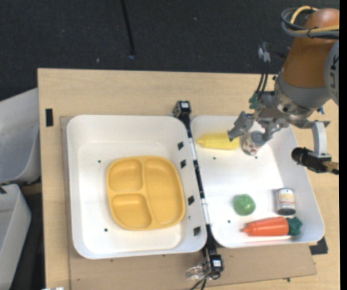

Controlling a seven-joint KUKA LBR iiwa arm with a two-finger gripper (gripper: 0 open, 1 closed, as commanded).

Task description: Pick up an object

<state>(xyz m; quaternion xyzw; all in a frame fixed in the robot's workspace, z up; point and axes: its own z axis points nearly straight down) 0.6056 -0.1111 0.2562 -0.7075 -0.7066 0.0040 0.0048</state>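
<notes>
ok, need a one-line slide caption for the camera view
Gripper hovering open beside the yellow toy in the right bin; yellow divided plate in the left bin.

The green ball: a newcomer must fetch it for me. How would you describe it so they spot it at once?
Look in the right bin of the two white ones. Near its front, just above the toy carrot and left of the small can, lies the green ball. It is the one round, all-green thing there.

Yellow tray [144, 192], green ball [243, 204], orange carrot [267, 226], white bins [77, 222].
</notes>
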